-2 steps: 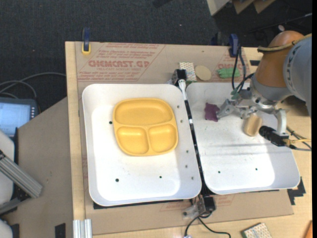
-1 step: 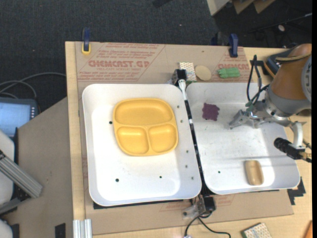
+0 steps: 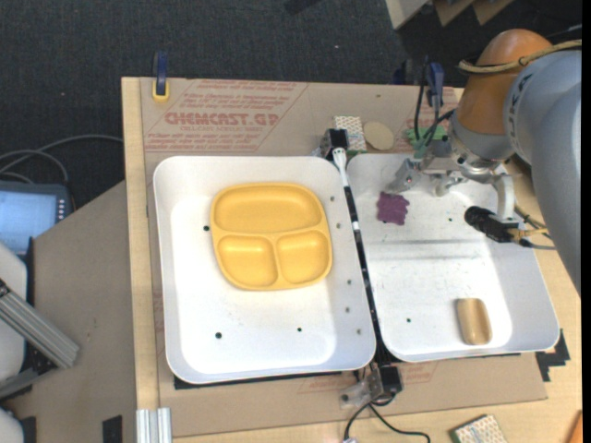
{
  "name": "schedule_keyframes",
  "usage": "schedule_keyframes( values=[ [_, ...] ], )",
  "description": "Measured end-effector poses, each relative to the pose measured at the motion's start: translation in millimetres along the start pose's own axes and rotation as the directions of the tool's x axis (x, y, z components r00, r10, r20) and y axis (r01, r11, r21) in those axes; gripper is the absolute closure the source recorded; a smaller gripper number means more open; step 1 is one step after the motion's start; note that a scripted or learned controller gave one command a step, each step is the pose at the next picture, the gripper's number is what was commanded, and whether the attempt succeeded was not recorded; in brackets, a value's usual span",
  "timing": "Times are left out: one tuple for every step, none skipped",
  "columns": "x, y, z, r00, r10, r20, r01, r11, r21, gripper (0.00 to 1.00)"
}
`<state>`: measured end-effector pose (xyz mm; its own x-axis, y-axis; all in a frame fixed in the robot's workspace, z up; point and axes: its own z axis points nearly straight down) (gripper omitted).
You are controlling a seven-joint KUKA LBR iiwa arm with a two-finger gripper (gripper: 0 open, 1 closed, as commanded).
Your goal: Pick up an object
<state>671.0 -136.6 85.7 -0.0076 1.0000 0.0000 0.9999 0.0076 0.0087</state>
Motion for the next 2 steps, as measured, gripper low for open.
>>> schedule_keyframes(
  values=[
    [47,-15,-1,1.0,0.004,-0.001,-0.004,1.0,0.009,0.0],
    [40,-3,0,1.0,0.006,0.001,-0.006,1.0,0.004,0.0]
  ],
)
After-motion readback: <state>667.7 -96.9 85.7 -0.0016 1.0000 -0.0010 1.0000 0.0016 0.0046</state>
